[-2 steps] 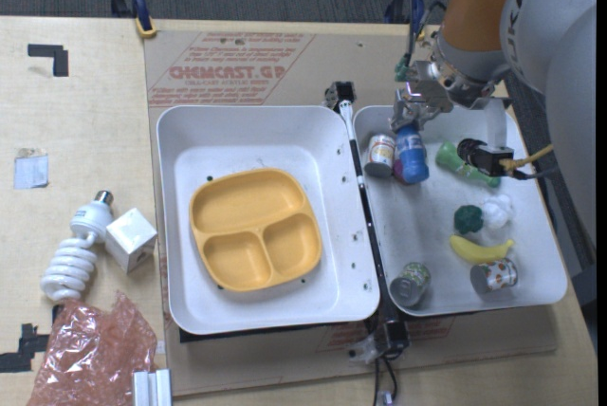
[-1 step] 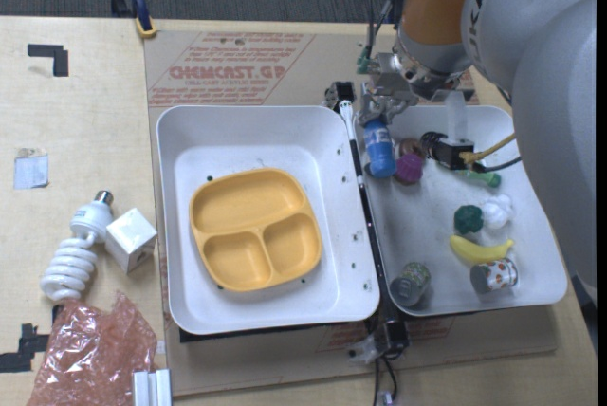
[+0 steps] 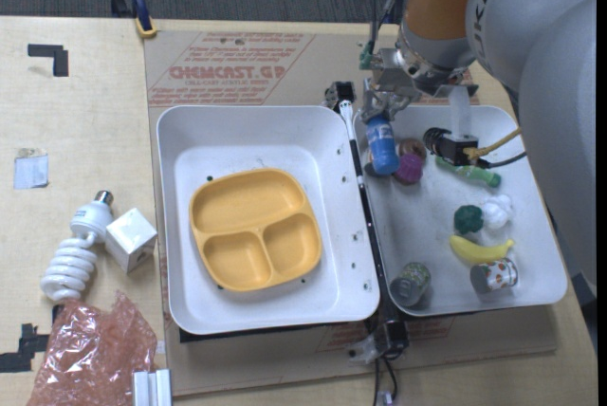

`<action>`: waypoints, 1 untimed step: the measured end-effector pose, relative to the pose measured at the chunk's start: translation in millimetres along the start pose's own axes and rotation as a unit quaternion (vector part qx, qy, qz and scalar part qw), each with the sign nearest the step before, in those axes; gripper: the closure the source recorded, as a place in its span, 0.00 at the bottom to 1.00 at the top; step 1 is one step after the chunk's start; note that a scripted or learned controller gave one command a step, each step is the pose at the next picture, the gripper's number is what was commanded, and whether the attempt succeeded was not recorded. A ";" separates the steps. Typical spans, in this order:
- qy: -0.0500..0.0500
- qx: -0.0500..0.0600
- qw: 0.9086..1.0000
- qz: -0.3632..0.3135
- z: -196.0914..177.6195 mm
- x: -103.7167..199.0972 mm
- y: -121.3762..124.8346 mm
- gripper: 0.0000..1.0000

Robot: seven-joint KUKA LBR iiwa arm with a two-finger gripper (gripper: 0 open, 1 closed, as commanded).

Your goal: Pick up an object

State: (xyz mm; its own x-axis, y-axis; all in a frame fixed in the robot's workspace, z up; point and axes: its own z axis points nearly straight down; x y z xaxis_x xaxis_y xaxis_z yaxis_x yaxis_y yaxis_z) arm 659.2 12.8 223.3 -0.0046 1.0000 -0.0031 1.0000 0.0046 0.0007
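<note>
Where wrist hides them, jaws' state unreadable | blue bottle (image 3: 382,148) just below (top partly covered) | right bin (image 3: 531,286)

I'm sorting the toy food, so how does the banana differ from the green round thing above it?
The banana is yellow, long and curved, lying flat; the green round thing is dark green, compact and lumpy. The banana lies nearer the bin's front edge. Both rest loose in the right bin, apart from the pincer.

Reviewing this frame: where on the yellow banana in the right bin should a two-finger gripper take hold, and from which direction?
Grip the banana at the thick middle of its curve, coming straight down from above with the fingers across its short width. It lies flat and long left to right, with the green ball just above and the small cup just below, so space is tight.
</note>
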 end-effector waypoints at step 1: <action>-0.001 0.000 1.000 -0.001 -9.6 -0.4 0.3 1.00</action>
State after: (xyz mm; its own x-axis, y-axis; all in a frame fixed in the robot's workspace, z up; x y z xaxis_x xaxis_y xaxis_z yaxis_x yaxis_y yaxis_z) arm 659.5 12.4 232.8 -0.0068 1.0000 -0.0048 1.0000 0.0068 0.0011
